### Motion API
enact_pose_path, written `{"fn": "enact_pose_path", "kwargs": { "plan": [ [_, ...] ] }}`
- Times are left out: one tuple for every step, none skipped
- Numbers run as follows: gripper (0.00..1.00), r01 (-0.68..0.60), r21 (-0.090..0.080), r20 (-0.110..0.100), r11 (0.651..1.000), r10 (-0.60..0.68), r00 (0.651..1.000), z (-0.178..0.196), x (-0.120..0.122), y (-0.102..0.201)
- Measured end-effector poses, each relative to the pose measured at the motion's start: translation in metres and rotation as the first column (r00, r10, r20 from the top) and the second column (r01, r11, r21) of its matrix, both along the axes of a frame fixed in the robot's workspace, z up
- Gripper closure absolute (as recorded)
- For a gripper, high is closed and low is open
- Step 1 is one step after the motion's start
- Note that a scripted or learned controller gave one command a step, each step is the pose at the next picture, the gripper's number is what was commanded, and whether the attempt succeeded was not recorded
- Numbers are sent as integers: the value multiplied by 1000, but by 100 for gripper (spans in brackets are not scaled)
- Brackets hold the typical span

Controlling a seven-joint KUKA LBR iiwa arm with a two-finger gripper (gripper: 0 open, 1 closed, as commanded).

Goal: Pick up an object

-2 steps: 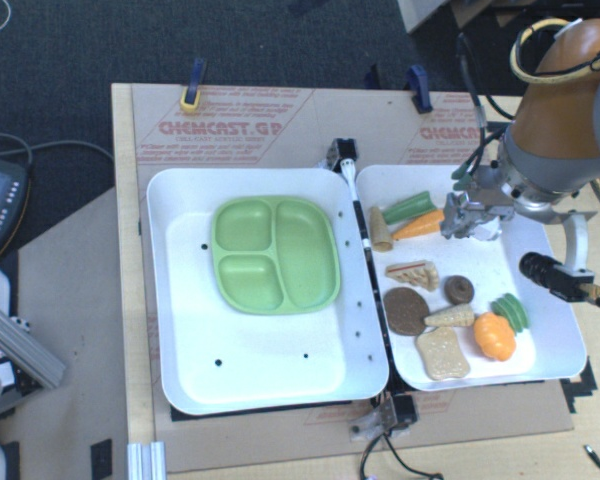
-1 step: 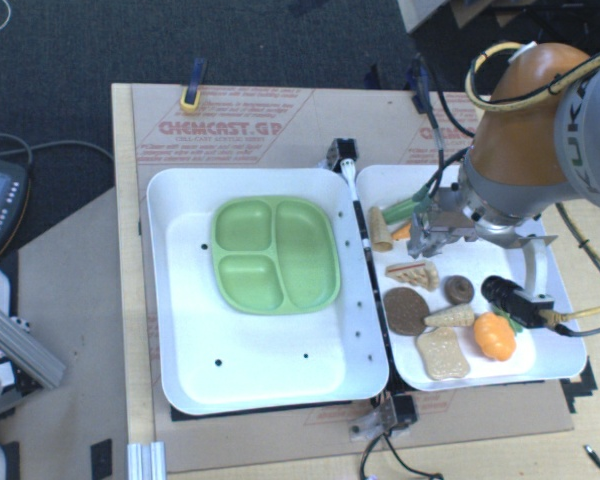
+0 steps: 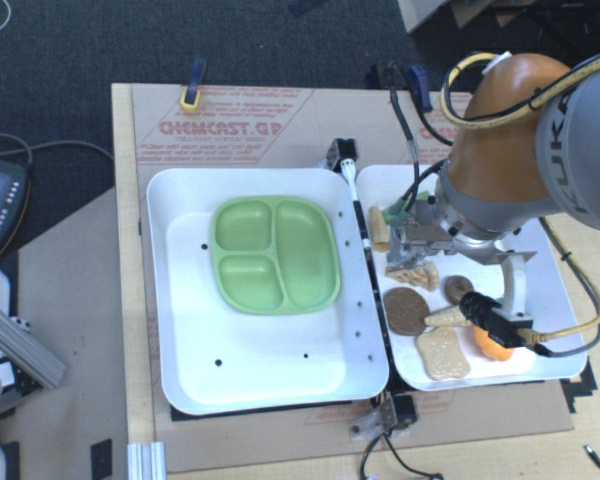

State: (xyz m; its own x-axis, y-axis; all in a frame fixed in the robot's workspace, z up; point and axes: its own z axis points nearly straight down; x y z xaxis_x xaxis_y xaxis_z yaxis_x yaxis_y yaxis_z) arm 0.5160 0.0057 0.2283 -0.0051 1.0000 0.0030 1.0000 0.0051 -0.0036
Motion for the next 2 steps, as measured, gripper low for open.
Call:
{"fn": "enact_pose_path", "kwargs": {
  "plan": [
    [100, 0, -1, -1, 1000, 0, 1000, 6, -21, 41],
    [100, 5, -2, 0, 1000, -5, 1000, 6, -22, 36]
  ]
}}
